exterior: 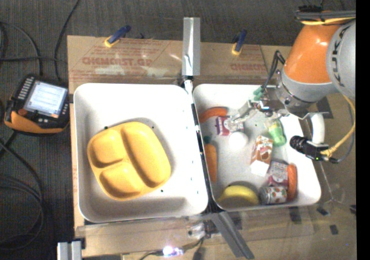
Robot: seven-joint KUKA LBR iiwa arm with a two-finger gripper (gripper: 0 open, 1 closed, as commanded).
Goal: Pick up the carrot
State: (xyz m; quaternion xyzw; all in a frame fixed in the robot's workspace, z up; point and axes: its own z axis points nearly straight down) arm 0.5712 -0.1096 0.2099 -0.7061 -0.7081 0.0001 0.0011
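Note:
The carrot point(211, 161) is a short orange piece lying along the left wall of the right bin point(315, 190), pointing toward the front. My gripper point(239, 119) hangs over the back middle of that bin, up and to the right of the carrot and apart from it. It is just above a small purple-and-white packet point(221, 126) and a white egg-shaped item point(237, 140). I see nothing held in it.
The right bin also holds an orange item point(213, 112) at the back left, a green bottle point(277, 133), a snack packet point(262, 151), a banana point(239, 195), a red can point(276, 194) and another orange piece point(292, 177). A yellow divided plate point(128, 159) lies in the left bin point(87, 103).

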